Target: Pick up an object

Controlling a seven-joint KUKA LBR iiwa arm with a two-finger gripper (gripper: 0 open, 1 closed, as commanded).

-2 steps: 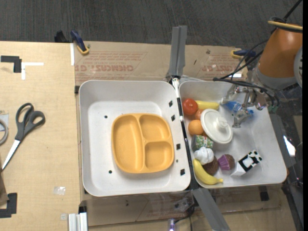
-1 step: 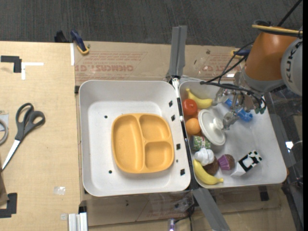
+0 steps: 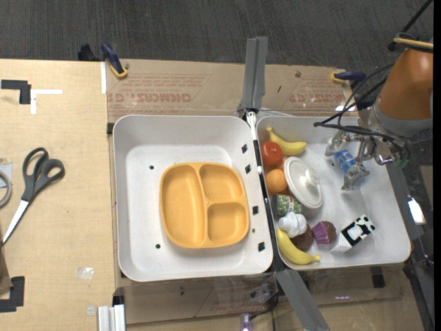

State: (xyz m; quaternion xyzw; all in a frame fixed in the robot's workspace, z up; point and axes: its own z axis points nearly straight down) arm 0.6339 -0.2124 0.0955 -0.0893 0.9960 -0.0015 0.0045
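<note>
End effector possibly open, blurred.

- The right bin is crowded along its left wall by two bananas, a tomato, an orange and a white lid.
- Open floor is left between the lid and the black-and-white box.
- The left bin is occupied centrally by a yellow divided plate.

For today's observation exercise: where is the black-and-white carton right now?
The black-and-white carton lies in the right bin, near its front right corner, just right of the purple cupcake and well below the gripper.
</note>
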